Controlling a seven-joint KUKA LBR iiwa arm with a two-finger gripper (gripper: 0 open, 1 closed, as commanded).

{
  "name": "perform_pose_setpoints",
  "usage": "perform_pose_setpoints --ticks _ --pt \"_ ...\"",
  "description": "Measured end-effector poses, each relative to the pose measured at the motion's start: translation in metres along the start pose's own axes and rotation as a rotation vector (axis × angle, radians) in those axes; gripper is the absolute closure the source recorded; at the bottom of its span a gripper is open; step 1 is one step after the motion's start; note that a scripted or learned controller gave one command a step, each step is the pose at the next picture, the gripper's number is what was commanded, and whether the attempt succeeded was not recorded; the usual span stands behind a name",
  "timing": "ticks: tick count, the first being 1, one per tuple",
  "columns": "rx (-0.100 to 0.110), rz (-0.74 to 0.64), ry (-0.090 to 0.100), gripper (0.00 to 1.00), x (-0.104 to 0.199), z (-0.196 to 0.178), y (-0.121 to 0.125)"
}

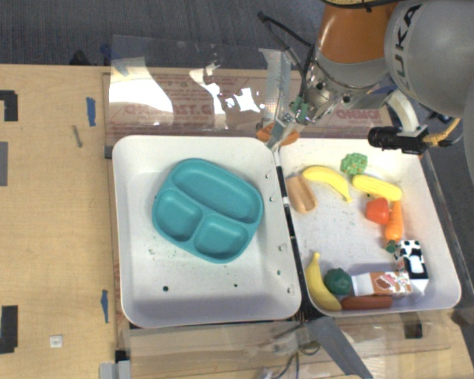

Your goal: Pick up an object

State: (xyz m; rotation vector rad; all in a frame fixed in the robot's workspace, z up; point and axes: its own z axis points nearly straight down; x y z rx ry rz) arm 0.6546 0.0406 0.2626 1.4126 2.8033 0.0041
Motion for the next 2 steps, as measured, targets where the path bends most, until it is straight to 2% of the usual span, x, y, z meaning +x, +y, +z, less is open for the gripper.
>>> perform_pose_setpoints --ticks 1,2 --pt "-0.002 0.188 -0.003 1.00 -0.001 -0.018 0.015" --pt "0.006 0.151 0.001 1.00 0.015 0.006 0.026"
